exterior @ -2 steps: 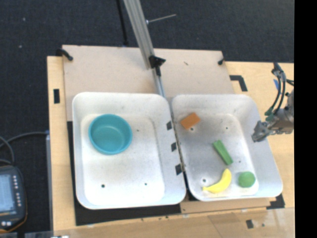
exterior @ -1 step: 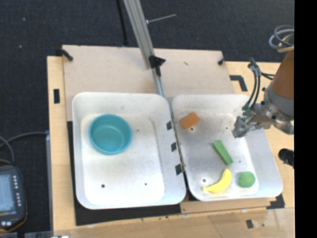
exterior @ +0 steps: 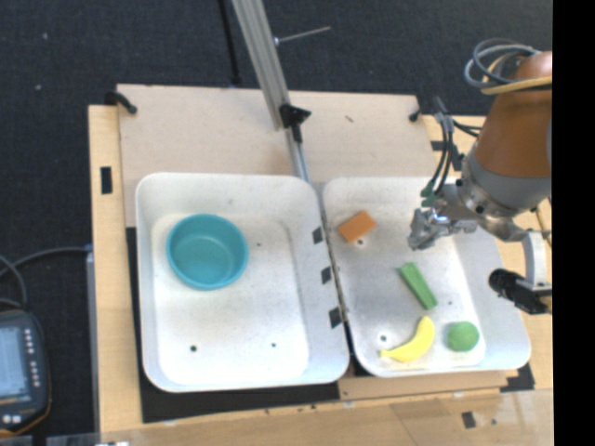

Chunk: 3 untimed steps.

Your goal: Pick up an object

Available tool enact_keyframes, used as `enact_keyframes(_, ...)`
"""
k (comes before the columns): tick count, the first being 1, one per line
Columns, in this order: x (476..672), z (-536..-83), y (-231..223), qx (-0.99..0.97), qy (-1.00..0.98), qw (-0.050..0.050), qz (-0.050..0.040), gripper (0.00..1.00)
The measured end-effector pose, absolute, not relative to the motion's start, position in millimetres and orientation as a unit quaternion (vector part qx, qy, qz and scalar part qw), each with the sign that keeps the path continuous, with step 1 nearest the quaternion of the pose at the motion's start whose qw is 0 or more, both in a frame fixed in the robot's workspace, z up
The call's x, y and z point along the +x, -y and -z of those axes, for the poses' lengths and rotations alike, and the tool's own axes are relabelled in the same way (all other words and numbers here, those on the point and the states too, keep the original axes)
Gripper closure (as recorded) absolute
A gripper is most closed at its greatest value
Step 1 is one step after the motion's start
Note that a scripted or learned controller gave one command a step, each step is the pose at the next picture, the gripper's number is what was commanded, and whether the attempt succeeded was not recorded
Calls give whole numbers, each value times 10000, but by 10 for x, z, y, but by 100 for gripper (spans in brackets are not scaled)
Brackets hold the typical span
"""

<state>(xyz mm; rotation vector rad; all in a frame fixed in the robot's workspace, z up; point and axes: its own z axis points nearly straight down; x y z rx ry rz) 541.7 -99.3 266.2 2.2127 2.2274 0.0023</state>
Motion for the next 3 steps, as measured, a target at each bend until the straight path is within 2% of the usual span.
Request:
enact_keyframes(1, 5692, -2706, 580, 7045, -7097, 9, -12, 100)
enact_keyframes(3, 6083, -2686, -265, 7047, -7095, 9, -11, 100)
